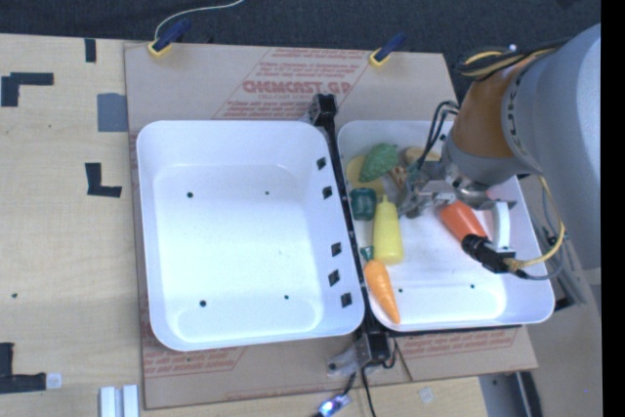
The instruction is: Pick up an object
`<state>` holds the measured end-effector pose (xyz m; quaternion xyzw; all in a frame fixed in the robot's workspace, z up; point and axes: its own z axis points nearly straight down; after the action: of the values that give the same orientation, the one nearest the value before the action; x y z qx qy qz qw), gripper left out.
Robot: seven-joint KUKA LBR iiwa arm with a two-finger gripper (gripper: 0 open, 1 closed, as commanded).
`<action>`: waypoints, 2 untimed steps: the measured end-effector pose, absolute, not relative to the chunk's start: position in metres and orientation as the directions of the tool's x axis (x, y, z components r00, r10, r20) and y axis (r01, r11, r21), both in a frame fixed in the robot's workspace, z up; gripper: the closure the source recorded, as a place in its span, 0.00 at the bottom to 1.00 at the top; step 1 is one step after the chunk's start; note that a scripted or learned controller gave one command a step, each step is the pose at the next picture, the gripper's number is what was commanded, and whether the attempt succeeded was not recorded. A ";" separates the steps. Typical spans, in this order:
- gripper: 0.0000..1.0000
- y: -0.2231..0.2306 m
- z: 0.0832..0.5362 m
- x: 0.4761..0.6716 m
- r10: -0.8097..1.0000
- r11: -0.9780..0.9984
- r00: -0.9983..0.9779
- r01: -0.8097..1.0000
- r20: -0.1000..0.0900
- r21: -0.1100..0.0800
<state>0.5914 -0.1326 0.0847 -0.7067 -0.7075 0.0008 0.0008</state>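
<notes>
The right bin [459,308] holds several small objects. A yellow oblong piece [388,232] lies near the bin's left side, with an orange carrot-shaped piece [382,291] just below it. A green leafy piece [379,160] and a small teal piece [363,203] sit above and left of the yellow one. A red-orange piece [461,219] lies under the arm's wrist. My gripper [414,191] reaches in from the right and hovers low among the objects, just right of the yellow piece's top end. Its tip is dark and cluttered.
The left bin [234,229] stands beside the right one, with a black divider clip [323,108] between them. Both rest on a cardboard sheet [283,83]. The grey arm [557,132] with its orange band covers the right bin's upper right corner.
</notes>
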 end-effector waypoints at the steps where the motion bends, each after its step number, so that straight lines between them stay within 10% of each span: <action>1: 1.00 -0.144 0.085 0.601 1.000 0.002 -0.002 1.000 0.001 -0.001; 2: 1.00 -0.143 0.095 0.601 1.000 0.004 -0.004 1.000 0.001 0.000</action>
<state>0.6015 -0.1428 0.0945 -0.7059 -0.7083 -0.0003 0.0004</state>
